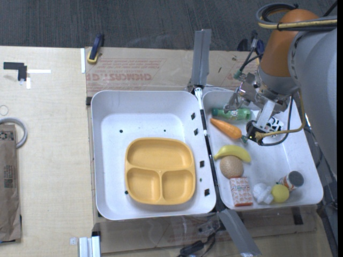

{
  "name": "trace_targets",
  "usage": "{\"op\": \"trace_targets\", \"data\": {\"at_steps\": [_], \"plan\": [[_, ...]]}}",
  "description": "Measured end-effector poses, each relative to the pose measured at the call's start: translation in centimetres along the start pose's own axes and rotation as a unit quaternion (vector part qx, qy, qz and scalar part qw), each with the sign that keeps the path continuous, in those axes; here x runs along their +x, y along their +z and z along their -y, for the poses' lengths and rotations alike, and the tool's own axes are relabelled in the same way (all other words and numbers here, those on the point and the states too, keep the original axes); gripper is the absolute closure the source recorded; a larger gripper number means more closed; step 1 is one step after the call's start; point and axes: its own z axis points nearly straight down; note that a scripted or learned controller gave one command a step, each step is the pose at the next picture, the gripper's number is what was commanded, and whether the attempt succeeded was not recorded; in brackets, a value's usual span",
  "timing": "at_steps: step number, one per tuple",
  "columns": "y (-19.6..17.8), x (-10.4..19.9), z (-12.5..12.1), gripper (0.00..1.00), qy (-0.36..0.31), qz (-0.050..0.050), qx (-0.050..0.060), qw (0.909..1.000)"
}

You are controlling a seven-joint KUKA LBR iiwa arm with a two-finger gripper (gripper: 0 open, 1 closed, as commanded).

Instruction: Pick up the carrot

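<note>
The orange carrot [226, 128] lies tilted in the right bin [305, 159], near its left wall, with its thick end toward the upper left. My gripper [237, 103] hangs over the far left part of that bin, just above a green bottle [231, 113] and a little up and right of the carrot. Nothing is seen held in it.
Below the carrot in the right bin lie a banana [232, 152], a brown round fruit [231, 167], a red and white box [241, 191], a white lump [262, 193], a yellow ball [280, 193] and a small jar [293, 180]. A yellow divided plate [159, 170] sits in the left bin [107, 143].
</note>
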Motion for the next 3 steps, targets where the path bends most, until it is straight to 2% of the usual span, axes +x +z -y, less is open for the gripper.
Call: {"op": "trace_targets", "data": {"at_steps": [1, 2, 3], "plan": [[8.3, -4.4, 0.0, 0.00, -0.023, -0.001, 0.001, 0.9997], [10.0, -3.9, -0.4, 0.00, -0.149, -0.001, 0.000, 0.9888], [10.0, -4.5, -2.2, 0.00, 0.222, -0.001, 0.001, 0.9750]]}}
